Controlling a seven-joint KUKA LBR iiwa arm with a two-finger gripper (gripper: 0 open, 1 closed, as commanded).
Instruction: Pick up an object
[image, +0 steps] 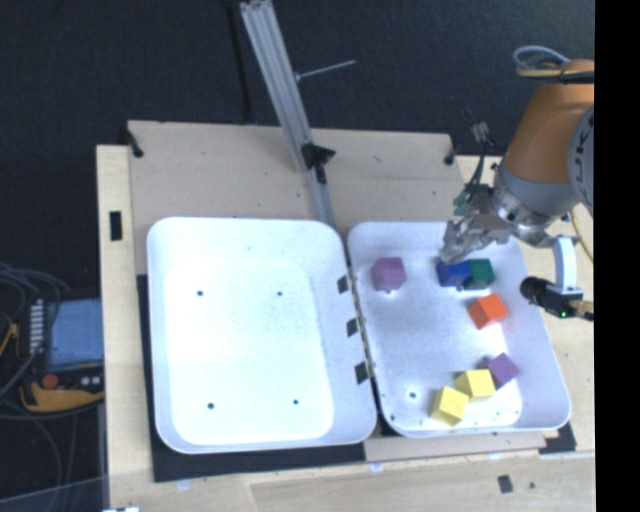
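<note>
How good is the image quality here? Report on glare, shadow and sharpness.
Camera view: soft overall, with block edges slightly fuzzy; the left bin is bright, near washed out, its surface detail faint; the gripper blurs into the blue block beneath it; the purple block casts a faint shadow; the floor around the bench is very dark.

Bins (250, 330): white plastic, smooth, slightly glossy, finely speckled. Bench (390, 170): pale wood board, matt. Blocks, including the blue block (453, 273) just below the fingers: matt, smooth-faced, foam-like. Arm (545, 140): glossy orange shell over grey metal. Slanted rail (280, 80): brushed metal.
</note>
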